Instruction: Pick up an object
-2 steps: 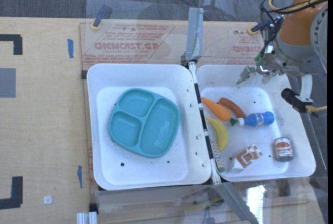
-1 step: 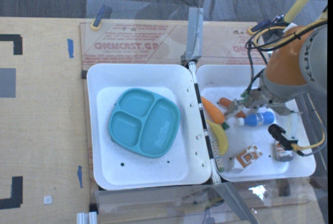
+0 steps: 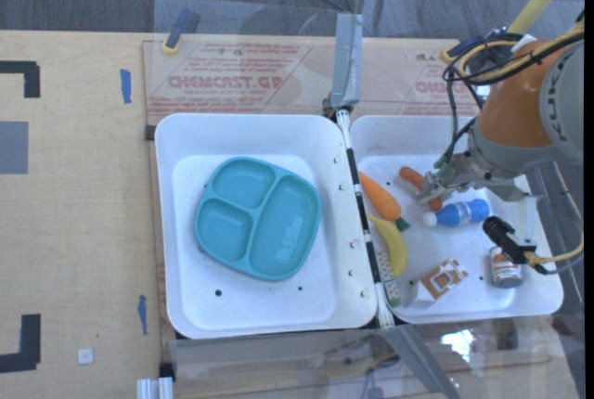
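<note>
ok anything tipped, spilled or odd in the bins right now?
No spill or damage visible. The small bottle with a blue body lies on its side in the right bin, beside the tool. The carrot and banana lie against the divider. The blue plate sits flat.

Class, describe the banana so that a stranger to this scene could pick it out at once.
Start at the right-hand white bin and follow its left wall. The banana lies beside that wall, just below the carrot. It is the lone plain yellow curved piece; the carrot is orange with a green tip.
</note>
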Available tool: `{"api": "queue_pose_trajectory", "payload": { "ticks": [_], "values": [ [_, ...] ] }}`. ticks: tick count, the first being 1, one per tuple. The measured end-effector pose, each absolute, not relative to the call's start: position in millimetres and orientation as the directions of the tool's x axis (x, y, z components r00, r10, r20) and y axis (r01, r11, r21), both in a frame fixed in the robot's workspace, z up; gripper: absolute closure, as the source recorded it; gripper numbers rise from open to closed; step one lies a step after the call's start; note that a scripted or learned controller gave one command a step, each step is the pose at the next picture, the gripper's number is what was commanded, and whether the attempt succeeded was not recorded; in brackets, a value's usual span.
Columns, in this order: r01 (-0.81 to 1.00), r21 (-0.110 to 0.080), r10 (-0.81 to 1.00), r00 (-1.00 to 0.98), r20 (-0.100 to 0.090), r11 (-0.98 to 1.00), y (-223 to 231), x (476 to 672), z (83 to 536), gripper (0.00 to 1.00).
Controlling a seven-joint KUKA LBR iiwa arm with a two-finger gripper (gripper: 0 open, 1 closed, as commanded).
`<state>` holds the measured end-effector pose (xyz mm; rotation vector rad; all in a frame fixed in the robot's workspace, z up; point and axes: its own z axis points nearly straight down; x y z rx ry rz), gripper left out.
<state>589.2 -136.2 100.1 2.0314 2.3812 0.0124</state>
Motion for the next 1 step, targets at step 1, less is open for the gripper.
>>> {"api": "queue_pose_trajectory", "payload": {
  "ticks": [1],
  "values": [
    [0.997,0.001,0.997,-0.071,-0.001,0.071,-71.7,576.9,185.2,1.0]
  ]
}}
